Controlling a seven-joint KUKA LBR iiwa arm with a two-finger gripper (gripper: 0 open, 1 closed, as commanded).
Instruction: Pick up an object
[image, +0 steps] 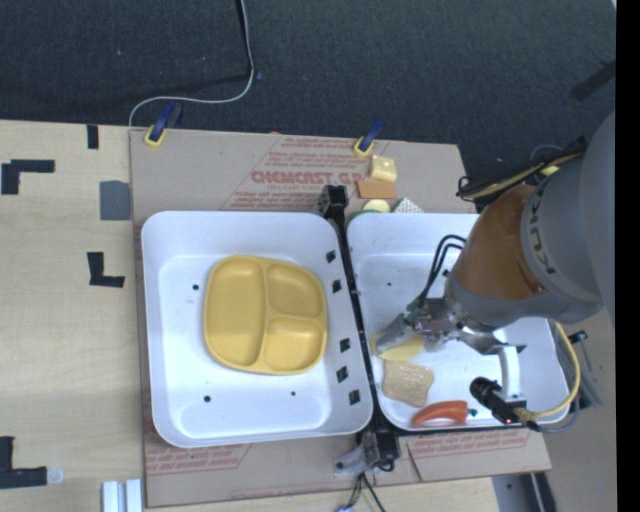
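Yellow wedge (399, 350) just beside pincer (412, 326)

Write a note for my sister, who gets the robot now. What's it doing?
Gripper: low in the right bin, over the pale yellow piece; nothing seen held.
Also in that bin: a tan bread-like block and an orange carrot-like piece near the front wall.
Left bin: the yellow divided plate.
Done: nothing lifted yet.
Left: grasp one object and raise it.
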